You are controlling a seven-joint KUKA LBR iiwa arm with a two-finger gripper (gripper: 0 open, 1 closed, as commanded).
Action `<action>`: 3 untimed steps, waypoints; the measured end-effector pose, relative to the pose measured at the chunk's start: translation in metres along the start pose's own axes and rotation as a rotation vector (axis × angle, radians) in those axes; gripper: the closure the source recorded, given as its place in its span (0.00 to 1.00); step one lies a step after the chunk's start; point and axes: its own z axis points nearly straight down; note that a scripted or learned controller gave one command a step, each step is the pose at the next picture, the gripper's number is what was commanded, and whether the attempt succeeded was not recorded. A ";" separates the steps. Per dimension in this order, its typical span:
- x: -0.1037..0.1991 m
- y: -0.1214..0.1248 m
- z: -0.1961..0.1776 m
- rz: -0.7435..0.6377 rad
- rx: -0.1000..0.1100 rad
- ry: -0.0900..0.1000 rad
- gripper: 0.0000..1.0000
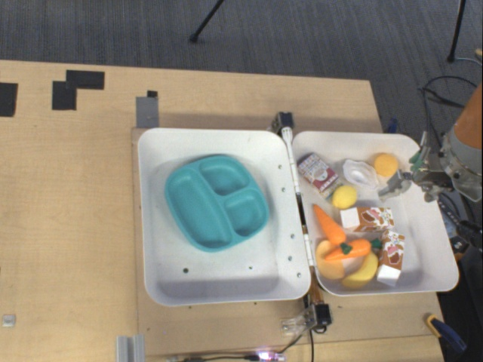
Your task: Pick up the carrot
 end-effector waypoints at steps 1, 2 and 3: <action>0.073 -0.025 0.064 0.158 0.003 0.002 0.00; 0.078 -0.043 0.125 0.081 -0.020 -0.007 0.00; 0.076 -0.040 0.112 0.083 -0.030 -0.013 1.00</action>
